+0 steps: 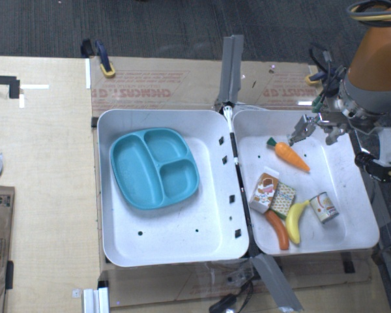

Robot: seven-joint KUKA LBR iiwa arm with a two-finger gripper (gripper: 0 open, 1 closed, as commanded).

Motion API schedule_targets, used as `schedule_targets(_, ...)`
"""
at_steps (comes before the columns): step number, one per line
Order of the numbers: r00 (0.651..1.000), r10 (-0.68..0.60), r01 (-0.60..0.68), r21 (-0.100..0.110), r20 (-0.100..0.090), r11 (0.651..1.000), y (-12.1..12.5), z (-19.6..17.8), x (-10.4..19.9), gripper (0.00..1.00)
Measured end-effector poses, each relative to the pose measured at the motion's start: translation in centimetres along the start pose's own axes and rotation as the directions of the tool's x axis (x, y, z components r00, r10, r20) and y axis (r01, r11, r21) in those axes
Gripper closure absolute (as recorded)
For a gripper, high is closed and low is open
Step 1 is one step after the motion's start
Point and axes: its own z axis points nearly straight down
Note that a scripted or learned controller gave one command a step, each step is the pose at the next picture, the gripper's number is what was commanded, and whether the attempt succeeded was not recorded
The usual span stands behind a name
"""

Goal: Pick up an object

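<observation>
Nothing picked yet: gripper (311,128) hovering with fingers apart and bare, carrot (292,156) just below-left of it in the bin (352,240), descent, closing and lift all remaining

Two bins sit side by side. The left bin (117,240) holds a divided plate (155,168) toward nine o'clock. In the right bin (358,233), a carrot (292,156) lies at twelve o'clock; a carton (265,192), sausage (277,229), banana (294,220) and can (324,207) cluster toward six o'clock.
</observation>
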Motion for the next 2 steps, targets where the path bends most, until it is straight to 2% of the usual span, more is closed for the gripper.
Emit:
schedule_targets(1,0.995,-0.102,0.102,-0.005,0.001,0.995,3.0,13.8,-5.1,0.0)
schedule_targets(2,0.949,-0.314,0.314,-0.006,0.003,0.949,4.9,13.2,-3.7,0.0)
